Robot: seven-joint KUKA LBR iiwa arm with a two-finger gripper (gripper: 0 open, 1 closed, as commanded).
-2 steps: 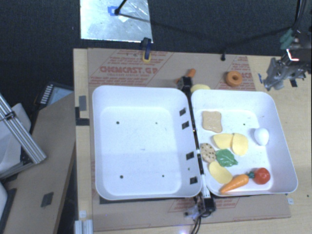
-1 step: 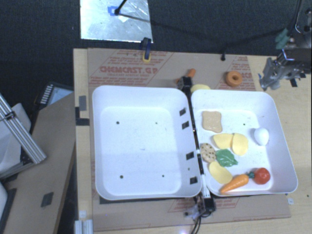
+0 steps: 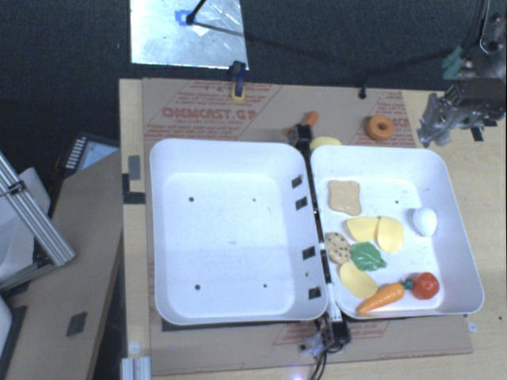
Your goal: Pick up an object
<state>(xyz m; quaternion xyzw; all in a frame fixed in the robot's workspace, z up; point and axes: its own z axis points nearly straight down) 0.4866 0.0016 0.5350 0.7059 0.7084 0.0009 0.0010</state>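
Note:
The right bin (image 3: 444, 182) holds toy food: a slice of bread (image 3: 344, 197), two yellow pieces (image 3: 377, 231), a white egg (image 3: 425, 221), a cookie (image 3: 338, 247), a green leaf (image 3: 367, 256), another yellow piece (image 3: 357, 279), a carrot (image 3: 380, 295) and a red tomato (image 3: 425, 285). My gripper (image 3: 436, 129) hangs at the upper right, beyond the bin's far right corner, over the bench. Nothing shows between its fingers.
The left bin (image 3: 170, 212) stands beside the right one. A small doughnut (image 3: 380, 127), a yellow piece (image 3: 325, 142) and an orange-tipped item (image 3: 310, 119) lie on the cardboard behind the bins. A shiny metal sheet (image 3: 188, 22) lies at the far left.

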